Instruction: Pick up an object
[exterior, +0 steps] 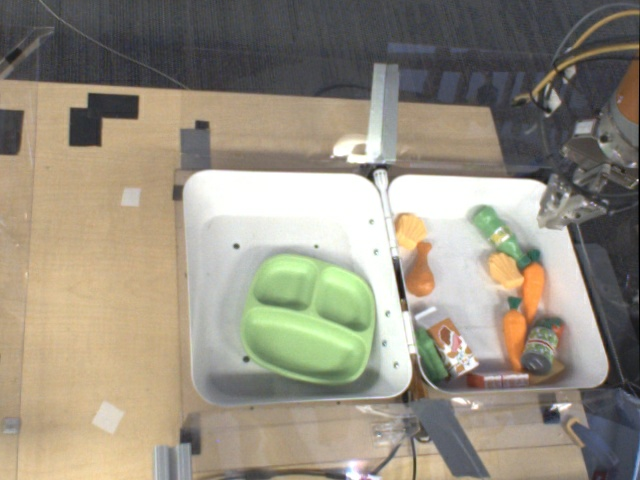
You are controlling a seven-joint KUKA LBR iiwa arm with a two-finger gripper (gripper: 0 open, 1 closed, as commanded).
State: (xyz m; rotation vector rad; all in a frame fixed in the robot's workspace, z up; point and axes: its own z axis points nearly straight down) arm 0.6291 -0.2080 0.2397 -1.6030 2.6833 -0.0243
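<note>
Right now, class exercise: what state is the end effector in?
End effector: above the right bin's far right rim, holding nothing visible; open or shut cannot be told.

Floor: dark grey carpet (250,18) beyond the bench.
Bench: pale wood top (90,298), black square markings (100,116).
Light: even, soft shadows.

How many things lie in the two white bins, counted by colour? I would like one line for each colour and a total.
Green: 4, namely the divided plate, the bottle, the jar with a dark lid and a small item beside the carton
Orange or yellow: 5
Brown and white carton: 1
Red flat item: 1
Total: 11
</note>
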